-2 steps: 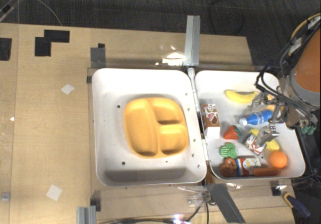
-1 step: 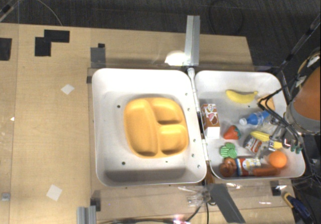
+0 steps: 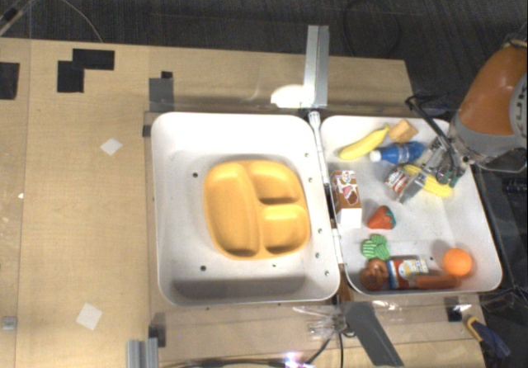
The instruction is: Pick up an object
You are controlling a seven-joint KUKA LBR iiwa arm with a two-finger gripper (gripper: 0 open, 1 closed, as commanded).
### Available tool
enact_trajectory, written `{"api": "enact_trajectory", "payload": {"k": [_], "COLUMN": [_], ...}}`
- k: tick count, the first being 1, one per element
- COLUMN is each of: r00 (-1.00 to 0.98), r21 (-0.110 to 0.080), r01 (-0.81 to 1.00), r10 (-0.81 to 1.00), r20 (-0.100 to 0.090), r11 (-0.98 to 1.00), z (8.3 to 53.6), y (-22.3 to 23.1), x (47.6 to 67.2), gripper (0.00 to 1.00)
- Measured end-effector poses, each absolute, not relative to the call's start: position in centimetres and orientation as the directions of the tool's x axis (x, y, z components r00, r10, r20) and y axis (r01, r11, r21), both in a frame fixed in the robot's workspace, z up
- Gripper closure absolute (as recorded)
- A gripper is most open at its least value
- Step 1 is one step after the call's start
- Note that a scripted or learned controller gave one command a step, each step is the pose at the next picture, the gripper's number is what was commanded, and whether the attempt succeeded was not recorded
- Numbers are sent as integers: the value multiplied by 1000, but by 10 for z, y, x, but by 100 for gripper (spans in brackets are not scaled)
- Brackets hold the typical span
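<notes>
Reaches in from the right, arm point(image 3: 493, 106) low over the right bin point(image 3: 485, 230), gripper point(image 3: 441, 165) down among a tight cluster near that bin's far right side. Cannot tell how wide the jaws stand, nor whether anything sits between them; too small and cluttered to read. Nearest candidates: a blue bottle point(image 3: 401, 153) just left of the tool, a red-and-white can point(image 3: 403, 183) just below it, a small yellow piece point(image 3: 438, 186) right under the tip. Farther off in the same bin: a banana point(image 3: 364, 143) toward the far edge, a strawberry point(image 3: 380, 217) mid-bin, a brown carton point(image 3: 346, 188) against the left wall, a ketchup bottle point(image 3: 412, 272) and an orange point(image 3: 457, 261) along the near wall. Left bin point(image 3: 169, 193) carries a yellow divided tray point(image 3: 256, 207). Probably mid-approach or at the point of closing. Best done by committing to one item rather than straddling two, centring over its narrow axis, descending squarely, closing fully before any lift, then rising straight up to avoid dragging neighbours. Main risk: a pinch on an edge that slips out.
</notes>
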State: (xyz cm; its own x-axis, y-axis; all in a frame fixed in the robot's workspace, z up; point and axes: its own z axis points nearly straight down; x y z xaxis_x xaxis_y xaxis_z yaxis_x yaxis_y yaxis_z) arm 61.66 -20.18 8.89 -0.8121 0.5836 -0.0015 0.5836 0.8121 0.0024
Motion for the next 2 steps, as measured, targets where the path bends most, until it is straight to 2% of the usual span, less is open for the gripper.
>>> {"api": "enact_trajectory", "payload": {"k": [1, 2], "r00": [-834, -872], "r21": [-22, 2], "r01": [551, 489], "r10": [551, 489], "r20": [16, -10], "r11": [835, 872], "z": [90, 89], "y": [-190, -191], "x": [630, 576], "gripper": [0, 0]}}
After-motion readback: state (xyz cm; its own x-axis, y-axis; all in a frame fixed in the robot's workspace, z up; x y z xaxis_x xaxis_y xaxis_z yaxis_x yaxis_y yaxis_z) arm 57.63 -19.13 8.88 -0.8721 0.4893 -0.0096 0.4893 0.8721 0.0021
